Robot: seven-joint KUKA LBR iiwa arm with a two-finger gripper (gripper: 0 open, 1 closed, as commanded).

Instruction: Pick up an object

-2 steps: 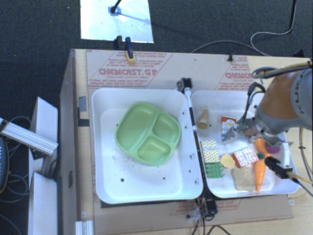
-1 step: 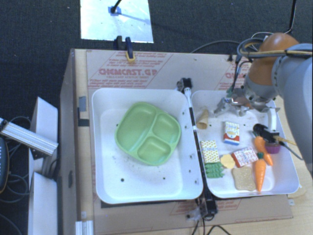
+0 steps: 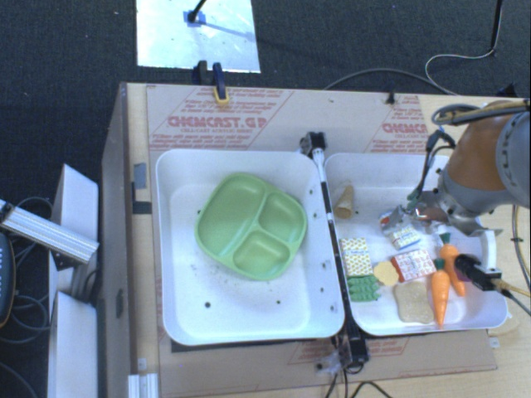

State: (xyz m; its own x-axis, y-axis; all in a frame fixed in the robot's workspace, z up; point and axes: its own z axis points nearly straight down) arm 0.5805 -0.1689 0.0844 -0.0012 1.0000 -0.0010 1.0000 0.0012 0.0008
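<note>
Left shallow white bin [image 3: 178,222]: one pale green compartment plate [image 3: 251,225], centre frame. Right shallow white bin [image 3: 365,169]: tan cone [image 3: 343,198], checkered waffle piece [image 3: 357,256], green pea pods [image 3: 362,288], toast slice [image 3: 414,302], two orange carrots [image 3: 440,295]. Gripper [image 3: 401,220], right of frame, low over a small packet [image 3: 406,238]; grip state cannot be told.

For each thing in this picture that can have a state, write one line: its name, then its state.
green divided plate: right way up, tilted, in the left bin.
ice-cream cone: lying on its side in the right bin.
two carrots: lying flat, side by side.
gripper: lowered among the toys.
</note>
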